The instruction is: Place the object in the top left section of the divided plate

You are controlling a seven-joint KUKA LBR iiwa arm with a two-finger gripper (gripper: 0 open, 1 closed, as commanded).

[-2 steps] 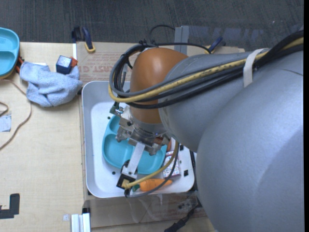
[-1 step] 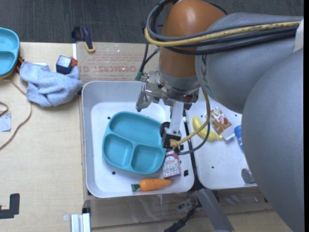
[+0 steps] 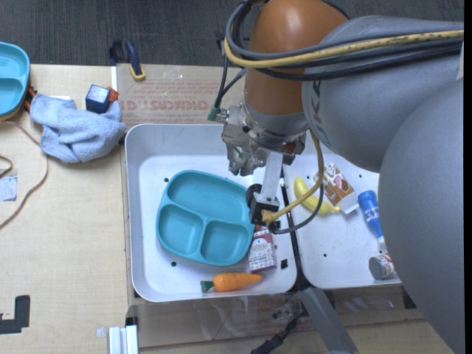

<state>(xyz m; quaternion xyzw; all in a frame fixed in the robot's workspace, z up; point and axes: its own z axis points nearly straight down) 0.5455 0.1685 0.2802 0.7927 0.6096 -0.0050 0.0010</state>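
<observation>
Plate (image 3: 193,199) in bin (image 3: 150,270), wooden bench (image 3: 66,234), dark carpet (image 3: 169,13)

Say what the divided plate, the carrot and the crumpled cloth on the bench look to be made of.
Divided plate: likely moulded plastic, teal, smooth with a soft sheen. Carrot: probably a plastic toy, uniform orange, green stub. Cloth: soft woven fabric, pale blue-grey, matte, folded and creased.

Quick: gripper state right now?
The gripper: cannot be told from this view; it hangs by the divided plate's upper right rim.
</observation>
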